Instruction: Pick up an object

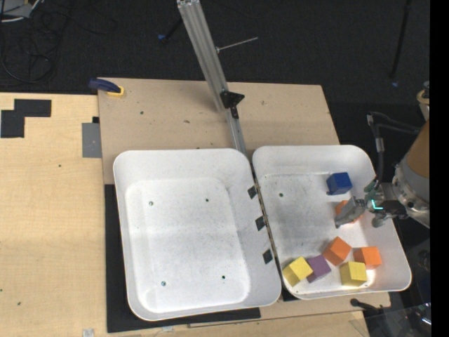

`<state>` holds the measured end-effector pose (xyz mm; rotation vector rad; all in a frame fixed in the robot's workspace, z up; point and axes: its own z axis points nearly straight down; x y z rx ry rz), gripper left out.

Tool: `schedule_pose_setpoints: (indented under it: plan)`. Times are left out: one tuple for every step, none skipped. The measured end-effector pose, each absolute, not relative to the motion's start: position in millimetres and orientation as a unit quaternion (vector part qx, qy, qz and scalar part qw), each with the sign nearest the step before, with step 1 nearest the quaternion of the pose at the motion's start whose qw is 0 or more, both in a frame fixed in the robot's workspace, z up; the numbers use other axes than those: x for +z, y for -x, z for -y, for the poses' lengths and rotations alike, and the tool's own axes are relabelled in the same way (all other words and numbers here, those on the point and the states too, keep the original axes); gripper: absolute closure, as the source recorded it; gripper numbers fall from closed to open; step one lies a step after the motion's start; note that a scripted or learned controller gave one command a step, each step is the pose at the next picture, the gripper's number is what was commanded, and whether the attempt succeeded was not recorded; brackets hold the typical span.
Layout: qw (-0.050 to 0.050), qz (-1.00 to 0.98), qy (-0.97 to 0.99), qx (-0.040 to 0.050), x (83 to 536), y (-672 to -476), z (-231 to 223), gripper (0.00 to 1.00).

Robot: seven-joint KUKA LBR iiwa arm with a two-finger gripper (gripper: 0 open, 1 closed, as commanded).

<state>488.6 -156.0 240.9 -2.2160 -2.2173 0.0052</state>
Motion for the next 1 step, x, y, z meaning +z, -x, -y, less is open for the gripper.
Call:
schedule_pose_setpoints:
  plan:
    - [0.002,0.706,0.708,0.0008,242.4,-488.8,156.8,0.0]
